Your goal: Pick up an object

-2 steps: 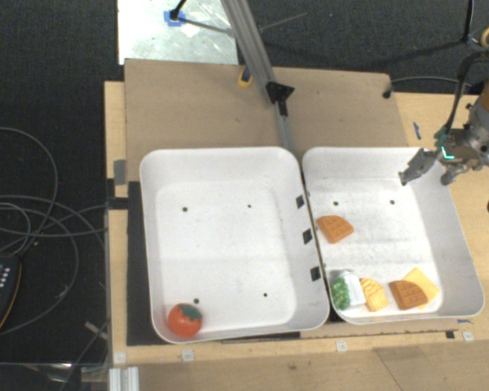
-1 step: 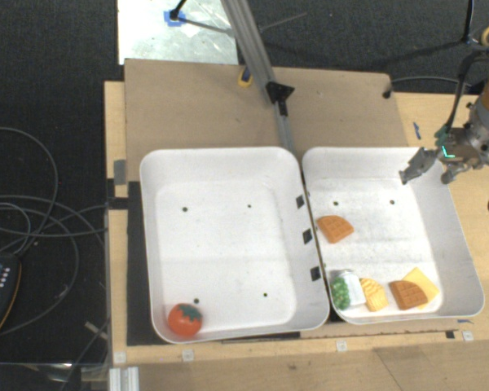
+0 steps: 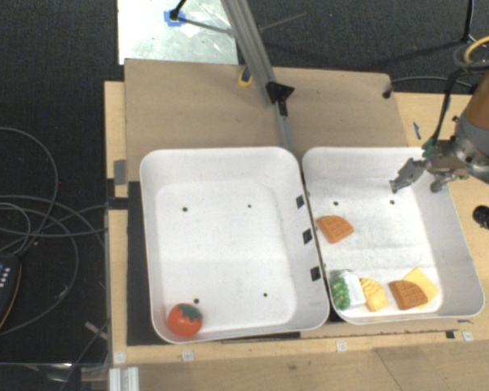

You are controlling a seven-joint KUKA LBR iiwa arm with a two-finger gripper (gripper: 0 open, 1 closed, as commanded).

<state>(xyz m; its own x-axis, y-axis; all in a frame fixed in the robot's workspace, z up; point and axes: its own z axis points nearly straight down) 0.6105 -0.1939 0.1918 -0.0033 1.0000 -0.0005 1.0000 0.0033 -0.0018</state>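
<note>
1. While poised over the far right corner of the shallow white right-hand bin (image 3: 464, 251), stands with the grey two-finger gripper (image 3: 420, 177) spread apart and nothing between the fingertips; likely parked high there to leave that bin's floor in open sight before a descent.
2. Lying flat and alone on that bin's floor, toward its left wall and about midway along it: a small orange wedge-shaped toy slice (image 3: 336, 229), judged the handiest target because nothing touches it.
3. Seems to run its long axis across the bin, from left wall toward right wall, tilted slightly; straighter edge facing the bin's far side, rounded edge facing the near side. Too small to tell more of its shape.
4. Calls, probably, for closing the fingers across the short width, so turning the wrist to straddle that axis.
5. Huddled along the same bin's near wall: a green-and-white toy piece (image 3: 342, 290), a narrow yellow piece (image 3: 374, 294), a brown-orange block (image 3: 407, 294) and a pale yellow wedge (image 3: 425, 281), touching or just beside each other; harder to take singly, by this judgement.
6. Outside that bin, beyond its left wall, in the near corner of the neighbouring white bin (image 3: 220, 157): a red round toy tomato with a green stalk (image 3: 184, 319), well apart from the gripper.
</note>
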